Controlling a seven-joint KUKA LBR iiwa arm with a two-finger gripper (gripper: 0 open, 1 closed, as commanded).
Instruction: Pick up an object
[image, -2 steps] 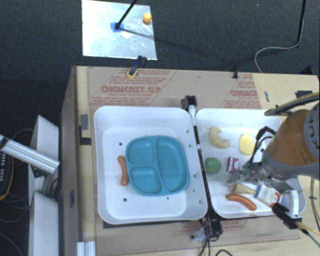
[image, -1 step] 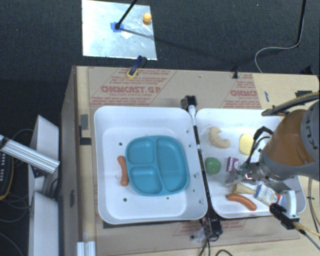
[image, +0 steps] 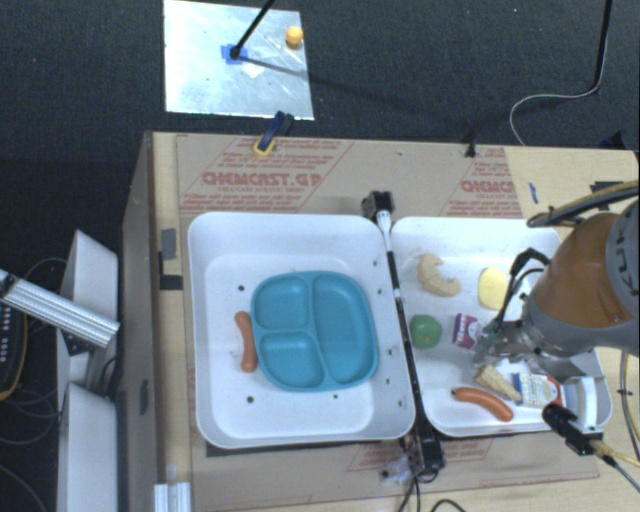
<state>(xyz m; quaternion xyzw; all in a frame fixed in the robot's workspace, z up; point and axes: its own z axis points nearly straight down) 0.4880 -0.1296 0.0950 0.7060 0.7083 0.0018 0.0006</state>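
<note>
Down in the right bin (image: 470, 232), near its front edge, the pincer (image: 497, 352) hangs over a small tan wedge-shaped piece (image: 494, 381), perhaps touching it; whether it is open or closed I cannot tell from this slant. A sausage (image: 483, 402) lies just in front of the wedge, along the bin's front edge. Toward the bin's left wall sit a green ball (image: 426, 331) and a small dark red packet (image: 464, 330); a pale croissant-like shape (image: 438, 276) and a yellow lemon (image: 492, 288) lie nearer the back. In the left bin (image: 290, 232), a blue divided plate (image: 313, 330) rests mid-floor with another sausage (image: 245, 341) beside its left edge.
</note>
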